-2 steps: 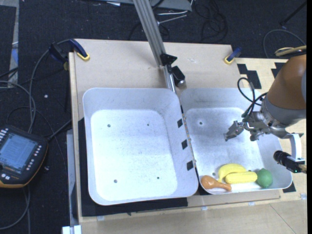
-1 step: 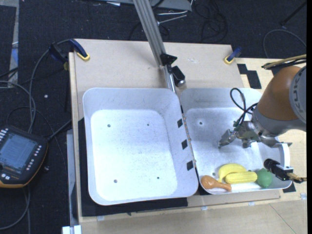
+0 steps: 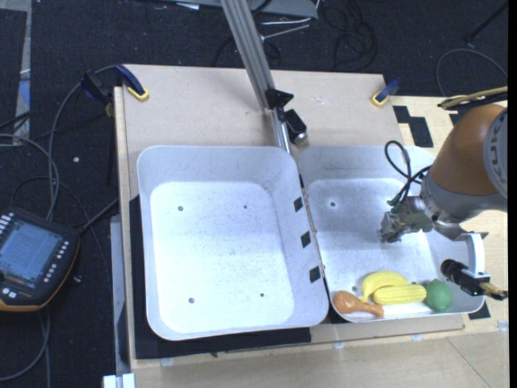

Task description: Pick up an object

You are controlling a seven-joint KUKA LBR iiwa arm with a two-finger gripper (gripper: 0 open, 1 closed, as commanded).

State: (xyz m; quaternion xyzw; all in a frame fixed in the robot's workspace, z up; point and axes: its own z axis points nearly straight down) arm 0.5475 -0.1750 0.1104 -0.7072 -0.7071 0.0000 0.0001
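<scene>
Two bins: left bin (image 3: pixel 218 241), right bin (image 3: pixel 347 208). Along right bin's near edge, left to right: orange piece (image 3: pixel 355 303), banana (image 3: pixel 381 281) touching corn (image 3: pixel 398 294), green ball (image 3: pixel 439 296). Gripper (image 3: pixel 396 229) above them, over bin floor; its state unclear, cannot tell.

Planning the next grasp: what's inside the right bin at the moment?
In the right bin, along its near edge: a yellow banana, a corn cob, a green ball and an orange spoon-like piece. The gripper hangs above the floor; the arm hides the far right corner.
</scene>
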